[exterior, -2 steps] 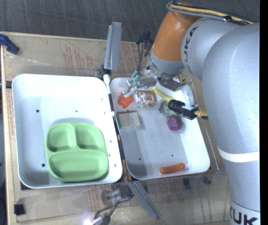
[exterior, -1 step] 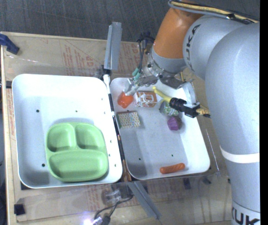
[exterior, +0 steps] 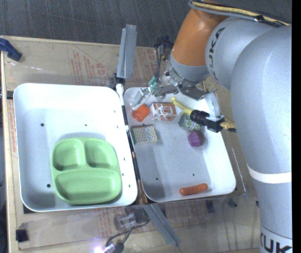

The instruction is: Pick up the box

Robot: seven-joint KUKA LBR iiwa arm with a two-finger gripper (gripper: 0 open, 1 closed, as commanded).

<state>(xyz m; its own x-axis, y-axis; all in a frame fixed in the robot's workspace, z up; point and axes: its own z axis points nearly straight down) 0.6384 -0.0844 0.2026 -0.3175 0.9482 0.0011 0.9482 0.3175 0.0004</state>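
A small brown and white box lies near the far end of the right bin. A flat patterned packet rests a little nearer, by the bin's left wall. My gripper hangs low over the bin's far left corner, just beyond the box and above an orange object. Nothing shows between the gripper and the box; the wrist hides much of the gripper.
The right bin also holds a yellow piece, a grey-green item, a purple object and an orange-red stick near the front. A green divided tray lies in the left bin.
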